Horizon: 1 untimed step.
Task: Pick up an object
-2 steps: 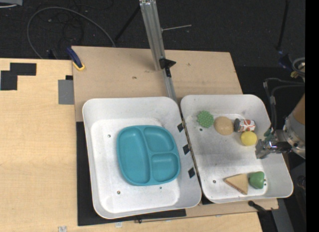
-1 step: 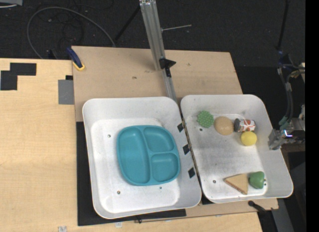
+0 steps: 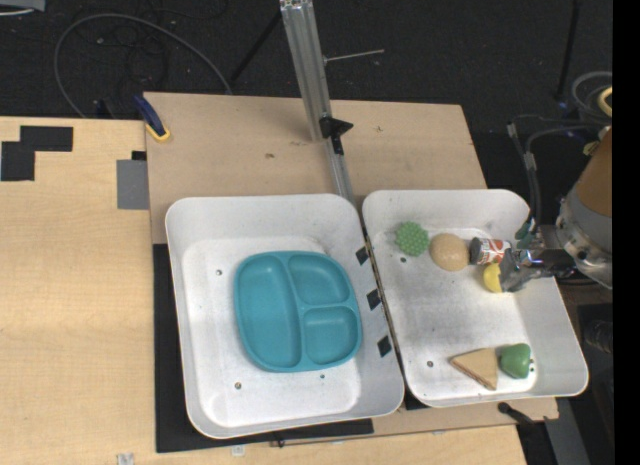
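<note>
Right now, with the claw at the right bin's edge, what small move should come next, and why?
Probably lower the claw a little onto the yellow piece. The claw sits at the right bin's right side, right beside that piece and a small red and white item. Nothing shows between its fingers, so no pick looks made yet.

Even overhead light, white bins [image 3: 270,215] bright with mild glare, dark surroundings, slightly soft focus.
</note>
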Each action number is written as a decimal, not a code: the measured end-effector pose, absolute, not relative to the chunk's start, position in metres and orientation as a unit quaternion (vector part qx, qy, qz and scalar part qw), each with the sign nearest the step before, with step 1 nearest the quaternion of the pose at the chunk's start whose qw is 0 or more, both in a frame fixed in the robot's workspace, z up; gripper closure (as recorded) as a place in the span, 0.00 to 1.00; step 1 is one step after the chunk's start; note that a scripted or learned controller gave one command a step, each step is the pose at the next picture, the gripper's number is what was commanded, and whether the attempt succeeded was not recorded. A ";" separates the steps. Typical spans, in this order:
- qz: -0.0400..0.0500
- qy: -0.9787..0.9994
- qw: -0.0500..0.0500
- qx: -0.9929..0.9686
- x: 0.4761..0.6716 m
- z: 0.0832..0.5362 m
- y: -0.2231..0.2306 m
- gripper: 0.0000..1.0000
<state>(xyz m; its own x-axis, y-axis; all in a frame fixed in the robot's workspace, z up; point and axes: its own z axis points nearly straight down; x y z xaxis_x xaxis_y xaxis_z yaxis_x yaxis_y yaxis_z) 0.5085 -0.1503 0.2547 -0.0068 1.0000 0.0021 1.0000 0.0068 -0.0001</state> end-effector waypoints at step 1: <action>0.001 -0.709 0.003 -0.705 0.522 0.239 -0.099 1.00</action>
